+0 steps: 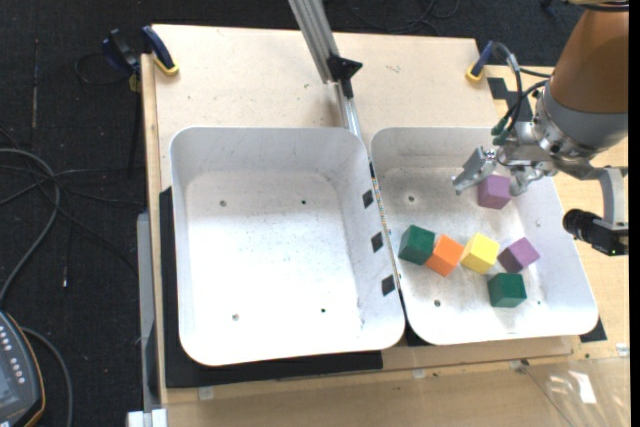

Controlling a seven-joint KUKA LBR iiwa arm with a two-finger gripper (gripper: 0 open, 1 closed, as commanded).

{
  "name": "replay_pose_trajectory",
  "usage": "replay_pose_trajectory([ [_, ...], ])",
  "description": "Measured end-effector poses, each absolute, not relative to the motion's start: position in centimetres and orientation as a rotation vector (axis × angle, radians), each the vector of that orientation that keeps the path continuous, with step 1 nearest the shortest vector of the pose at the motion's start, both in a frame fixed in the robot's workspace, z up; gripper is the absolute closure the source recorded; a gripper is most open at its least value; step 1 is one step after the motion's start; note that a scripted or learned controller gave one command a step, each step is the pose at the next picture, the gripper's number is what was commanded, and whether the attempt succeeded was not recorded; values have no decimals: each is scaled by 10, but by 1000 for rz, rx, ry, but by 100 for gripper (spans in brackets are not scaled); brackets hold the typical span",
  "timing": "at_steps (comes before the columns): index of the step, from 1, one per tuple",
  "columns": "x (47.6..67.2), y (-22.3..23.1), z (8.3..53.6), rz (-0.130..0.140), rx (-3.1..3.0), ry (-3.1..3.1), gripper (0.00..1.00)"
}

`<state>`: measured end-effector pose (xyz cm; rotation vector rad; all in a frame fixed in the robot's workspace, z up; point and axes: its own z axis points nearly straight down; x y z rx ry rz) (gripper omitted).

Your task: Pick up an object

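Note:
My gripper (493, 179) hangs over the back of the right bin (570, 315), and its fingers look spread, so I read it as open. A pink-purple cube (494, 192) lies just below and between the fingertips, with a gap to the left finger (466, 179). Nothing shows the cube being squeezed or lifted. Nearer the front of the same bin lie a dark green cube (417, 244), an orange cube (446, 255), a yellow cube (480, 253), a purple cube (518, 254) and a second green cube (507, 289).
The left bin (200, 215) stands beside the right one, sharing a raised middle rim (375, 215). A slanted metal pole (305, 0) comes down to the bench behind the bins. Clamps (160, 55) sit at the bench's back corners.

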<state>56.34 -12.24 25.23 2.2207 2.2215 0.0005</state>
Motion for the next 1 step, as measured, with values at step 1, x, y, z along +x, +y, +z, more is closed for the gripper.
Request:
replay_pose_trajectory([
  [1, 520, -183, 140, -9, 2232, 2220, 0],
])
